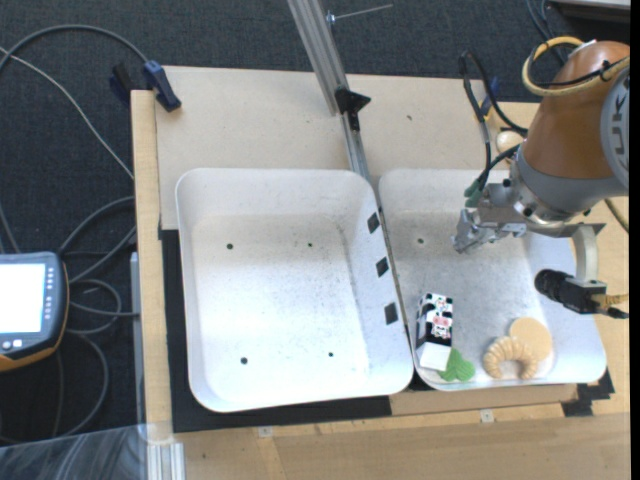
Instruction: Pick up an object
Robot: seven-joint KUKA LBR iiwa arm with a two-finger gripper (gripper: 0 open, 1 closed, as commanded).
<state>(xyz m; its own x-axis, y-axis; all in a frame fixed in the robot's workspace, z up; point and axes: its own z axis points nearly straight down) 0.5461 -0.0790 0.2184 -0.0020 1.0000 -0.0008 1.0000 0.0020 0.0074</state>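
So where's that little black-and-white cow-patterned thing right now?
The cow-patterned box lies in the right bin, near its front left corner, with a green piece just in front of it and a tan curled object to its right.

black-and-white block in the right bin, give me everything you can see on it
The black-and-white block is a small boxy item with cow-like black patches on white and a tiny red mark near its top; material unclear. It lies flat, long axis running roughly up-down in view, on the right bin floor against the left wall. Its lower end meets a white piece touching a green object. The tool is apart from it.
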